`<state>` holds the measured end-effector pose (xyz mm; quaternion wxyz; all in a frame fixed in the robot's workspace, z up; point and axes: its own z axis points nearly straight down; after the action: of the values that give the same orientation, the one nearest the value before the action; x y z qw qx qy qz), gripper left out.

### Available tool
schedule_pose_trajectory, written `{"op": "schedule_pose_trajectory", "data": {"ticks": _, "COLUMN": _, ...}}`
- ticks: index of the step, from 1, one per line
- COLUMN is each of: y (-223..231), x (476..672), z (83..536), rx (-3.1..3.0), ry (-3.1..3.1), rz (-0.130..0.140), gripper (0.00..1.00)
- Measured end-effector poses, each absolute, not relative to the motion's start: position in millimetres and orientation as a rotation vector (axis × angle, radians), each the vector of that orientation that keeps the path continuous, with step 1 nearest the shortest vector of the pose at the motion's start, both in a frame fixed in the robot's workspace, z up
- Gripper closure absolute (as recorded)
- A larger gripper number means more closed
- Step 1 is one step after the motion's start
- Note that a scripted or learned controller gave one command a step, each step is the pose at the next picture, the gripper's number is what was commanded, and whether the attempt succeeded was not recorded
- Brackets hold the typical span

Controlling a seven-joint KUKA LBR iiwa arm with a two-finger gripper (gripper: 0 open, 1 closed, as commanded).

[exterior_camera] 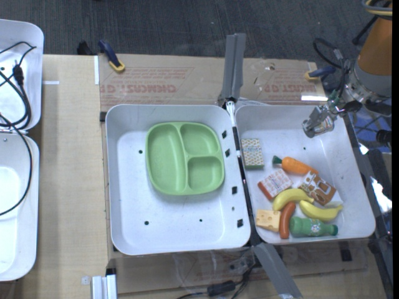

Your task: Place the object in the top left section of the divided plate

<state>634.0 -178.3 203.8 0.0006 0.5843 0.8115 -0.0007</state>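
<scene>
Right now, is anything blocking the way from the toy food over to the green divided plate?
Only the raised bin walls where the two bins meet, between the toys and the plate. The plate's sections hold nothing, and the gripper hangs above the right bin.

Two white bins (124, 185), one green divided plate (185, 157), two bananas (290, 199), one carrot (297, 165), one cheese wedge (269, 219)

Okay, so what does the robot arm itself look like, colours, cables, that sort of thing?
At the view's right edge, the arm shows a broad orange band above a grey wrist section. Thin dark cables loop beside the wrist. At its tip sits the small silvery metal pincer, shiny and compact, too small here to make out any markings.
</scene>
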Motion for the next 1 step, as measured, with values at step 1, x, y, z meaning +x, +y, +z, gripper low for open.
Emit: {"op": "schedule_pose_trajectory", "data": {"ticks": 1, "y": -84.3, "x": 644.9, "z": 191.0, "rx": 2.156, "ry": 2.286, "rz": -0.003, "gripper": 1.00}}
